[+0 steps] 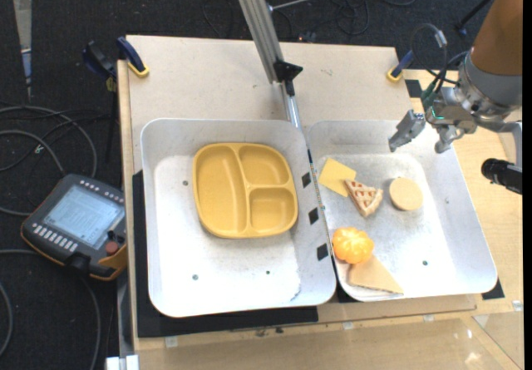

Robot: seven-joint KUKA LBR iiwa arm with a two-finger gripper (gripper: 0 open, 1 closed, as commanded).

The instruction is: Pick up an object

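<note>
Nearest me in the right bin (465, 252), an orange (352, 245) sits touching a tan wedge (374, 277); beyond lie a waffle slice (365, 196), a round biscuit (406, 194) and a yellow cheese slice (336, 176). I'd pick the biscuit, which lies apart, and come straight down. The end effector (424, 133) hovers over the far rim, fingers spread, holding nothing.

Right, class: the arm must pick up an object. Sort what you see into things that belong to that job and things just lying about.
Belongs to the job:
pincer, open
cheese slice
waffle wedge
round biscuit
orange
tan wedge

Just lying about:
yellow divided tray
handheld controller
</note>
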